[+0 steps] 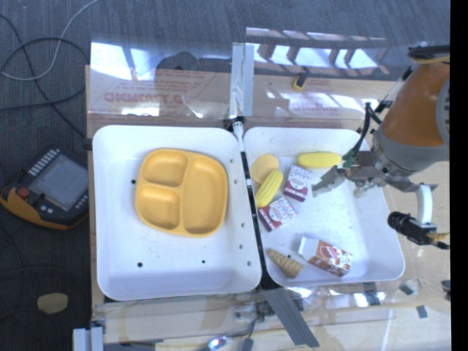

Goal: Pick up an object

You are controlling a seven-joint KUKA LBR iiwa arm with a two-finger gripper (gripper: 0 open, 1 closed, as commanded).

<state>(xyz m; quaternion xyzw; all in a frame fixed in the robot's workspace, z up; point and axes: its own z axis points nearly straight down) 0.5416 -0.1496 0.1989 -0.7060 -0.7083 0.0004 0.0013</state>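
So the arm comes in over the right bin (380, 265) and the gripper (345, 180) hangs low above that bin's right half; its fingers look spread apart, one reaching toward the middle of the bin and one just behind it, with nothing between them. Using the right bin as the anchor: a corn cob (319, 159) lies near its far wall, just beside the gripper's forward finger but apart from it. A second corn cob (270, 187) sits by the bin's left wall, leaning on a yellow round piece (262, 167) just behind it. Two small red-and-white packets (297, 182) sit toward the bin's middle, the other one (278, 212) closer to the left wall. Near the bin's front wall there's a waffle cone (284, 262) and a red-and-white carton (326, 257) lying flat. Across the bin's left wall, in the left bin (110, 269), is a yellow divided plate (182, 191).
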